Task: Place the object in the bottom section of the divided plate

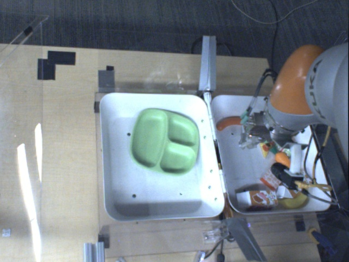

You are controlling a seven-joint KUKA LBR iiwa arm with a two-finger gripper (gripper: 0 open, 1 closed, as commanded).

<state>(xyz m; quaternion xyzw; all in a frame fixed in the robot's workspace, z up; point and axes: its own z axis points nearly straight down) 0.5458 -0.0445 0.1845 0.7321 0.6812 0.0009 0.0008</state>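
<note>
A green divided plate (164,141) lies in the left white bin (117,195), with one long section on its left and two smaller ones on its right. All its sections are bare. My gripper (250,137) hangs over the upper middle of the right bin (234,168), well to the right of the plate. Just to its upper left lies an orange-red sausage-shaped object (227,123). The wrist hides the gripper's tips, and I see nothing clearly held in them.
Along the right bin's right and front sides lie an orange carrot-like piece (281,158), a yellow banana (295,201) and a brown and white packet (260,197). A metal divider (208,72) stands between the bins at the back.
</note>
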